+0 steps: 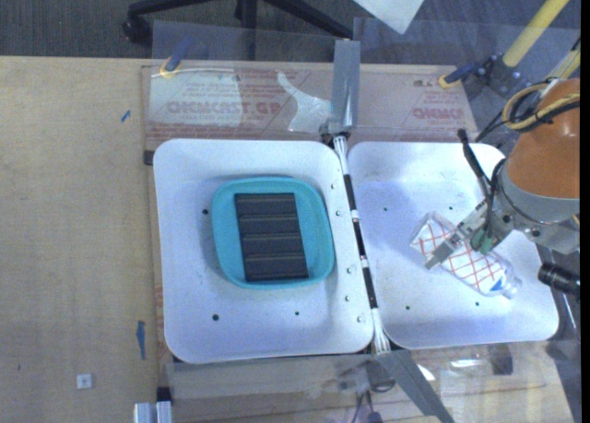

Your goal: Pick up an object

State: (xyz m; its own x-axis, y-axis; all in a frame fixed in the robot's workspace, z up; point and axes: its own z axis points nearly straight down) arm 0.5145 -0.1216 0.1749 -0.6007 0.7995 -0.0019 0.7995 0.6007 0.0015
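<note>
A clear plastic packet with a red criss-cross pattern [466,264] lies flat in the right bin [406,320], towards its right side. My gripper [464,244] reaches in from the right and sits low over the packet's upper left part, covering some of it. Whether it touches the packet I cannot tell. The arm's orange band [546,158] rises above the bin's right edge. In the left bin [184,320] rests a teal dish [226,228] with a dark ribbed block [270,236] in it.
A grey divider strip [355,228] runs between the two bins. Behind them lies a flat cardboard sheet [221,108] with a grey bracket [344,89]. Cables and a yellow pole [548,11] crowd the far right.
</note>
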